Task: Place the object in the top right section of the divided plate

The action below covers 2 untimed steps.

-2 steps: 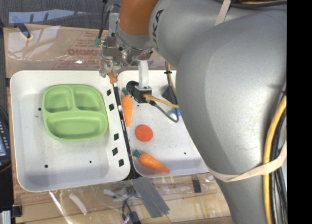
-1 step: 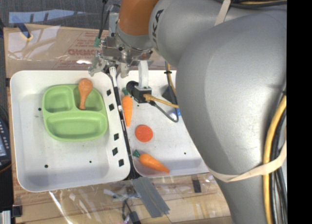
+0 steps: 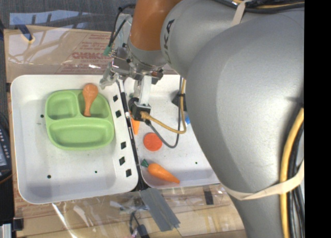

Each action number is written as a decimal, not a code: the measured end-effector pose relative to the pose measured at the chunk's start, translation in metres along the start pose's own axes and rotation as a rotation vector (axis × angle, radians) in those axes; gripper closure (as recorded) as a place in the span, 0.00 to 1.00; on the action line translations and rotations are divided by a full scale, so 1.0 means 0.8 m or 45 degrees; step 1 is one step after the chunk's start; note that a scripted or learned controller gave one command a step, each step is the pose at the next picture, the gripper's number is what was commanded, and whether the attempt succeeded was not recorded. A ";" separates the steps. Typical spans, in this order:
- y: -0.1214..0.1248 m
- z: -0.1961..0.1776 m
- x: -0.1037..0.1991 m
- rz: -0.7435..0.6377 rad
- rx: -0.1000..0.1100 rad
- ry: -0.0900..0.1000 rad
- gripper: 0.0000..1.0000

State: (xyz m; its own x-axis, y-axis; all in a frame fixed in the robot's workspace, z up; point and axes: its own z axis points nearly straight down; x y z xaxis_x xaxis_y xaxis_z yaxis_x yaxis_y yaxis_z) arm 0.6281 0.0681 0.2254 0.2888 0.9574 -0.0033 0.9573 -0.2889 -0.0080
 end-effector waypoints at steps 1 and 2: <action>0.000 -0.010 0.000 -0.008 0.005 -0.002 1.00; -0.040 0.017 -0.056 0.162 0.000 0.000 1.00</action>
